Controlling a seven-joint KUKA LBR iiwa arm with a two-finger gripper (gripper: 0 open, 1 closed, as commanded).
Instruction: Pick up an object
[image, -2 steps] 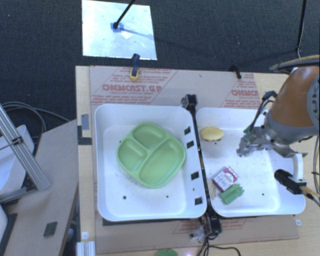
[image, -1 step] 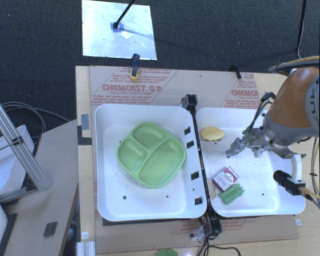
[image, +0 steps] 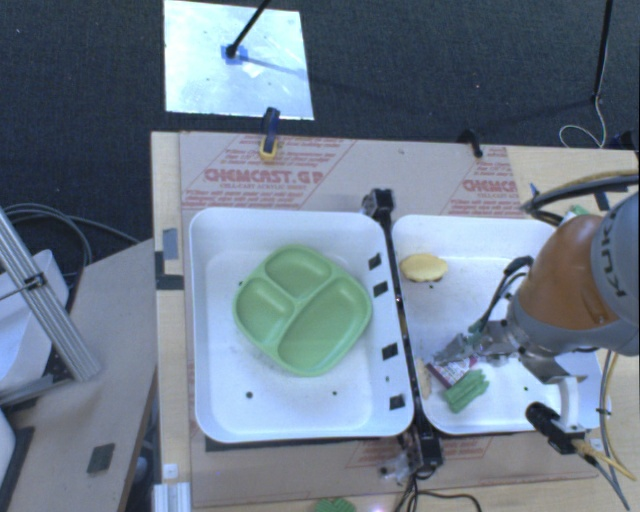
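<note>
In the right bin (image: 470, 235) my gripper (image: 455, 352) reaches down from the right toward the bin's near left corner. Just below it lie a small red-and-white packet (image: 447, 374) and a green pod-shaped object (image: 466, 391). The fingertips hang right above the packet; I cannot tell whether they touch it. A yellow bun-like piece (image: 424, 267) rests near the bin's far left corner. The left bin (image: 215, 250) holds a green divided plate (image: 302, 310).
The orange and grey arm (image: 575, 285) covers the right part of the right bin. A black divider with clips (image: 390, 300) runs between the bins. A yellow clamp (image: 269, 148) sits on the board behind the left bin.
</note>
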